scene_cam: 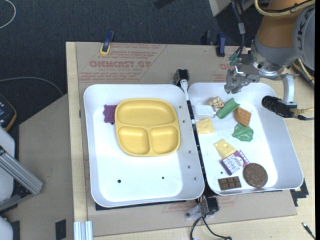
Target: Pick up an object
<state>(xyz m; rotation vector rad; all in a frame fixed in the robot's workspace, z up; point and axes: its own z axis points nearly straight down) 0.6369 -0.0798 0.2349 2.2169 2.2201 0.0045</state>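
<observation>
My gripper (233,85) hangs over the back of the right bin (285,134), just above and right of a small tan-and-white piece (216,103). A green pickle-like stick (227,108) lies below the gripper, and an orange cracker (243,116) sits to its right. Further forward lie a green leafy piece (243,132), two yellow cheese wedges (205,126) (224,148), a purple packet (235,162), a round brown cookie (255,175) and a chocolate bar (229,183). Nothing shows between the fingers.
The left bin (100,174) holds a yellow divided plate (147,126) with a purple item (109,113) at its left edge. A black cylinder (275,105) on the arm sticks out over the right bin's far side. Clamps stand along the board's back edge.
</observation>
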